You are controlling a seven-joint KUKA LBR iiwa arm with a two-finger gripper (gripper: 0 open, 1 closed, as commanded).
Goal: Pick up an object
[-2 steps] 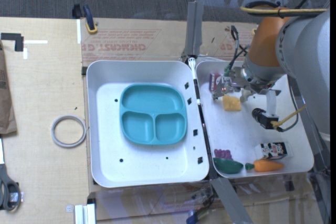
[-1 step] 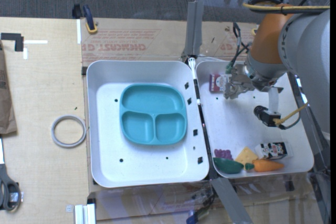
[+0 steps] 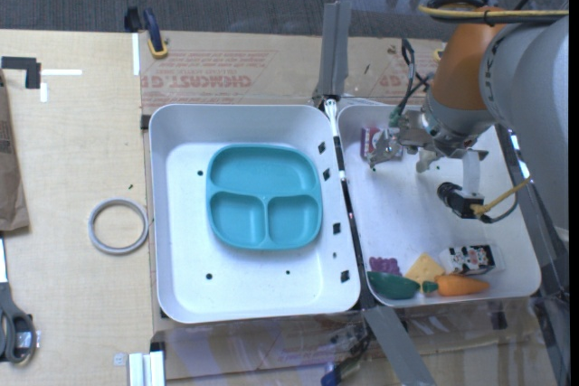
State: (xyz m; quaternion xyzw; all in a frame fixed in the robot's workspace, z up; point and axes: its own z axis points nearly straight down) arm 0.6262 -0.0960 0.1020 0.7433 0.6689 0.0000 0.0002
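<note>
The hand (image 3: 384, 147) is seen low over the right bin (image 3: 516, 235), near its 11 o'clock corner; whether anything is gripped cannot be told, the tips being too small and cluttered. A small purple-and-white item (image 3: 369, 140) lies just at 9 o'clock of it. Toward 6 o'clock, along the bin's near edge, are gathered purple grapes (image 3: 384, 266), a green piece (image 3: 393, 287), a yellow wedge (image 3: 423, 268), an orange carrot (image 3: 461, 286) and a black-and-white packet (image 3: 470, 258), its print unreadable. The left bin (image 3: 176, 230) carries a teal divided plate (image 3: 265, 197). At 9 o'clock, a tape ring (image 3: 118, 225) rests on the desk (image 3: 72, 158). Mirrored red lettering on cardboard (image 3: 226, 72) cannot be read with certainty.
</note>
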